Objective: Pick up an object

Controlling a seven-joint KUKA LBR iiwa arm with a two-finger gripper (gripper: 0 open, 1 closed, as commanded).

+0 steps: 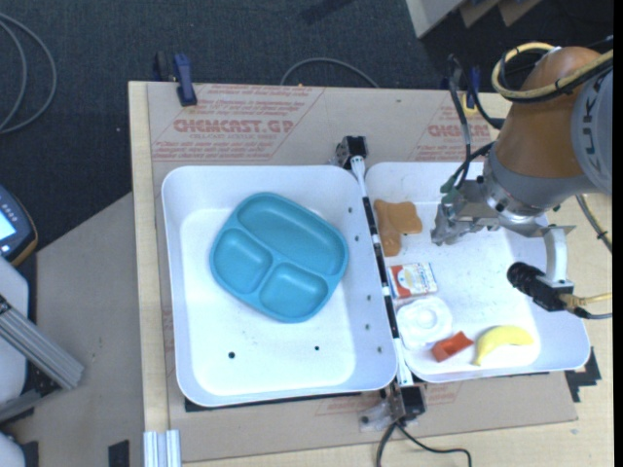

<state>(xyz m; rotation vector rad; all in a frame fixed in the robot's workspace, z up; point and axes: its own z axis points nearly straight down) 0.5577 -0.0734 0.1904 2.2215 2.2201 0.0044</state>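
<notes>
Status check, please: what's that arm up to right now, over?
Gripper above right white bin, beside brown toast-shaped piece. Nothing seen held. Yellow banana untouched.

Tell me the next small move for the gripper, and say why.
Probably a short shift toward the toast-like brown piece, then straight down on it. The gripper hangs in the right bin just beside that piece, with nothing seen between its fingers. It is the nearest item; the small carton, banana and red piece lie farther off.
</notes>
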